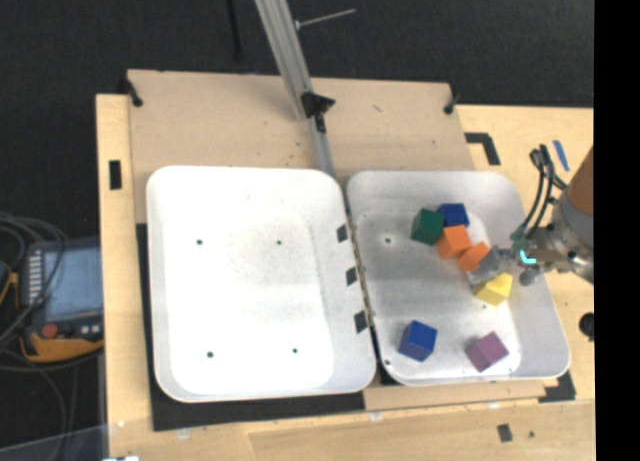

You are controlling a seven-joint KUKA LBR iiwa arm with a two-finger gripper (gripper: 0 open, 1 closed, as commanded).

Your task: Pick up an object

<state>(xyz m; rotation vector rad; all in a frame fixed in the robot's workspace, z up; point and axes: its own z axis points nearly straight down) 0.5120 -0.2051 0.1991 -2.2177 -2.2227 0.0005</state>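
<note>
We looked down on the surface (400, 114) and began at its near edge, where the left bin (250, 279) and the right bin (400, 279) sat side by side, their inner rims touching. Nearest to us in the right bin lay a purple cube (487, 350), close to the front right corner, and a blue cube (418, 340) just to its left, the two near each other but apart. Further back, toward the bin's right side, we found a yellow cube (495, 289), and the claw (497, 267) was just above it in our view, reaching in from the right on the grey arm (570, 239). Whether the claw touched the yellow cube, and whether its grip was apart or together, we could not tell, for the parts blurred into one grey shape. Just behind it sat an orange block (473, 255) and a second orange cube (456, 240), touching or nearly so. Furthest back were a green cube (428, 226) and a small blue cube (454, 214), pressed close beside each other.
</note>
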